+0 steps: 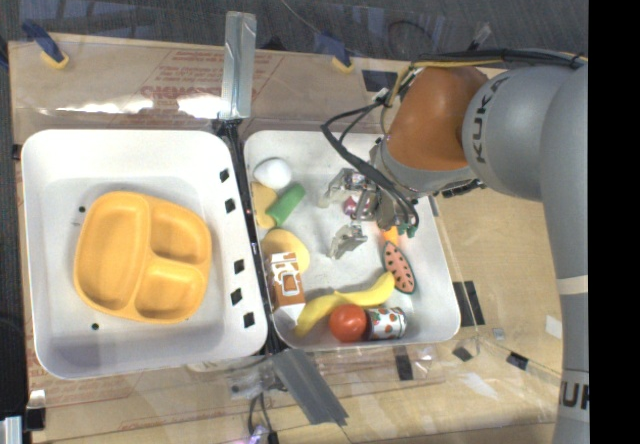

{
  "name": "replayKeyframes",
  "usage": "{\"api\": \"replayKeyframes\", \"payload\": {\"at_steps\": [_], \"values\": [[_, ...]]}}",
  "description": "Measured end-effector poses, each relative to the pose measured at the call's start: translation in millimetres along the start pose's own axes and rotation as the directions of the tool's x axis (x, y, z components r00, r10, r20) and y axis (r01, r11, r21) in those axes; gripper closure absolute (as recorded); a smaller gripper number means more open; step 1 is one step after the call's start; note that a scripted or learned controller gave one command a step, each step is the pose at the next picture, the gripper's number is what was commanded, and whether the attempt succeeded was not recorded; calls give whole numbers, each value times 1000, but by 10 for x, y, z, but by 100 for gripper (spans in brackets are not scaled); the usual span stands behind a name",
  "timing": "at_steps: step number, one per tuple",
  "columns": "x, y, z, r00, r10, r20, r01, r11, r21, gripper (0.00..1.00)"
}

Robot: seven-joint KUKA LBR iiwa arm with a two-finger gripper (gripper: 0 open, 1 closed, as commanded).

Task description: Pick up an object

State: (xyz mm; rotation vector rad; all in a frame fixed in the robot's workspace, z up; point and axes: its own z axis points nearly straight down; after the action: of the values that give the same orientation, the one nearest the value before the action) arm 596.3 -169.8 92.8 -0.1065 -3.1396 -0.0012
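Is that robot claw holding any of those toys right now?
No. The gripper hangs open above bare floor of the right bin, with nothing between its fingers.

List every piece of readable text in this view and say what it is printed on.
"KU", start of a cut-off brand name: grey arm, by the orange band.
"KU" again: arm's lower section, at the frame's bottom.
Red print on the cardboard: too blurred.
Labels on the small carton and can: unreadable.
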Motion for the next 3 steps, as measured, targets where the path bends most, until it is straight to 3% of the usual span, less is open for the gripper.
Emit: {"api": "replayKeyframes", "payload": {"at_steps": [1, 2, 3], "values": [[-17, 6, -119, 1000, -4, 4, 4, 1000, 1, 100], [-186, -290, -1235, 930, 369, 10, -369, 930, 0, 100], [-276, 26, -1707, 811, 585, 5, -585, 811, -1, 100]]}}
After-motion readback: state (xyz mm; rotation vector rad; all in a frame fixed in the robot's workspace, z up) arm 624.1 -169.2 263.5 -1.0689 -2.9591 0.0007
